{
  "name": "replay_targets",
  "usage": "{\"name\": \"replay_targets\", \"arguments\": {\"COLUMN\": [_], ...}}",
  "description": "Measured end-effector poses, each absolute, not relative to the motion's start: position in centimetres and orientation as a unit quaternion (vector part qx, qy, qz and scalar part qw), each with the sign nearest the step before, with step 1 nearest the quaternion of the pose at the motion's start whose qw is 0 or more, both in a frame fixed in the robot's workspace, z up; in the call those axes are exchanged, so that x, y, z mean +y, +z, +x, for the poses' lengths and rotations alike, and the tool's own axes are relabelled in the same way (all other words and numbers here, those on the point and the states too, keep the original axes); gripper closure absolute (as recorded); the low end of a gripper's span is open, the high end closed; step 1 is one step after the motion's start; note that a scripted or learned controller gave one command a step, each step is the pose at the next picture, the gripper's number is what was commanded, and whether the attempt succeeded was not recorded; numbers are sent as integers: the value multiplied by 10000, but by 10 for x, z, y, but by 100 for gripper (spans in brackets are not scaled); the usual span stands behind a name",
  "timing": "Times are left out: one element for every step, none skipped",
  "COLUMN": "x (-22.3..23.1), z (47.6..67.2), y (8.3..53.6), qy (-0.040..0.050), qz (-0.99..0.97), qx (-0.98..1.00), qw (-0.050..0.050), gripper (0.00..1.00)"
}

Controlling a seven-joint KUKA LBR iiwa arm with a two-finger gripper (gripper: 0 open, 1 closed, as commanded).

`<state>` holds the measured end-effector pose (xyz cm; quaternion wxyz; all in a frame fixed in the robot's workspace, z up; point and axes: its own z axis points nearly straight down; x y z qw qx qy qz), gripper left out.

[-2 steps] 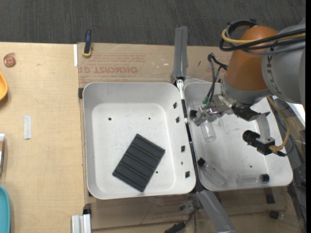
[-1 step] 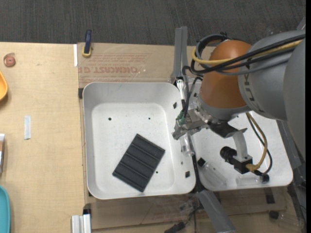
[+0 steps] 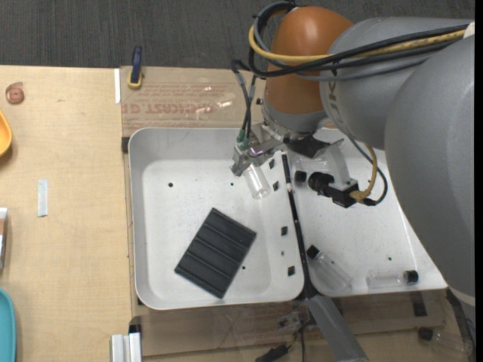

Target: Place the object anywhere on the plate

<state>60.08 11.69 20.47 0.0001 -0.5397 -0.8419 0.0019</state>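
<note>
Task barely started imo: dark ridged plate (image 3: 216, 252) sits bare in left bin (image 3: 151, 202), claw (image 3: 253, 173) hovers above w/ fingers' state unclear, nothing visibly gripped.

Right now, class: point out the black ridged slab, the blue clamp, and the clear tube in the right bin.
black ridged slab (image 3: 216, 252), camera view, middle of its top.
blue clamp (image 3: 136, 65), camera view, its handle.
clear tube (image 3: 391, 279), camera view, mid-body.

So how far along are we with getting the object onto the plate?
Nothing looks done: the black ribbed plate in the left bin bears nothing. The gripper is over that bin's upper right, off the plate; whether it carries anything I cannot tell. A clear capped tube lies in the right bin. Placement remains.
</note>
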Motion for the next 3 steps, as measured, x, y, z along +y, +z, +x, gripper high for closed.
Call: {"name": "replay_targets", "arguments": {"x": [109, 135, 135], "z": [637, 636, 637], "y": [333, 408, 416], "qy": [7, -1, 5], "qz": [-3496, -1049, -1046], "qx": [-9369, -9945, -9945], "qw": [-12, -20, -35], "gripper": [100, 100, 100]}}
